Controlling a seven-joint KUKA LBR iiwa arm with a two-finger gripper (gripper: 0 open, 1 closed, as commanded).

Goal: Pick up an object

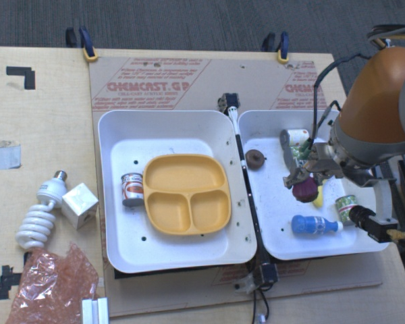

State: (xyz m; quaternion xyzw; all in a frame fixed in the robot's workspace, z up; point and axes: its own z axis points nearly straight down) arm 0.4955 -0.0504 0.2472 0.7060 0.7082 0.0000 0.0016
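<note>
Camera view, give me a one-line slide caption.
Grey arm's gripper over a purple object in the right bin; yellow divided tray in the left bin.

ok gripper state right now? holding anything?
Gripper: down in the right bin, at the dark purple object. Open, shut or holding cannot be told from this view.

Two bins, one tray, one bottle.

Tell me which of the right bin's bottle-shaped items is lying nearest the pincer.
The dark purple item just below the pincer is nearest; the blue bottle lies lower, toward the bin's front wall.
</note>
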